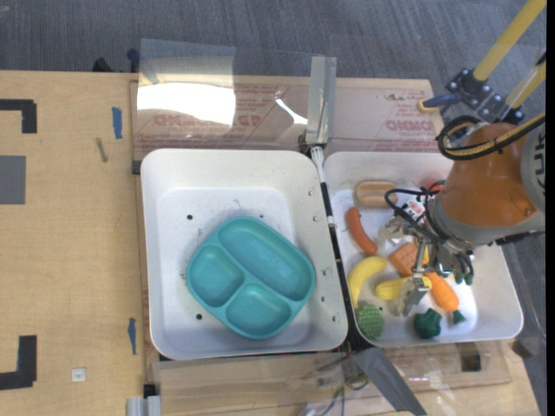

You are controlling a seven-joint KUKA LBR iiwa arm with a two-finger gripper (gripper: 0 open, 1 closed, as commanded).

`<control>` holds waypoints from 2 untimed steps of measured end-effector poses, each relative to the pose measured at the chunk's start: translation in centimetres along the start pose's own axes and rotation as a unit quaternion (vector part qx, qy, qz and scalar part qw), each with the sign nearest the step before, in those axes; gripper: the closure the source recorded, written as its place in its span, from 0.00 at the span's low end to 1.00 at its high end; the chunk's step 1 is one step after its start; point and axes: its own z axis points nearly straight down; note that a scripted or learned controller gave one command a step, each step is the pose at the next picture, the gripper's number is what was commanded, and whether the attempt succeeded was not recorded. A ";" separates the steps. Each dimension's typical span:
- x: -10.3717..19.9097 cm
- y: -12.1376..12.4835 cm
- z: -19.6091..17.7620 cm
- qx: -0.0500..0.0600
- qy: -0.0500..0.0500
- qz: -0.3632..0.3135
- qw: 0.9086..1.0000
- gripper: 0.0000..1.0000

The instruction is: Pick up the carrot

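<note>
Two shallow white bins sit side by side at the centre of the frame. The left bin (165,232) holds a teal divided plate (250,274) with three compartments. In the right bin (499,315), toward the lower right of the frame, lies a cluster of toy food: a bread roll (375,194) at the top, a sausage (361,230) below it, a banana (366,276), a small green piece (371,320), a dark green broccoli piece (427,323), and the carrot (443,294). The grey arm with its orange band (481,180) reaches in from the right, and the gripper (416,291) hangs low over the food, just beside the carrot.
</note>
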 end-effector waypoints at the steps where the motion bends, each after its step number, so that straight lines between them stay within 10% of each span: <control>1: -0.2 0.1 -1.2 0.000 -0.002 -0.001 1.000 1.00; 2: -0.6 7.9 -10.3 -0.001 -0.005 -0.166 0.986 1.00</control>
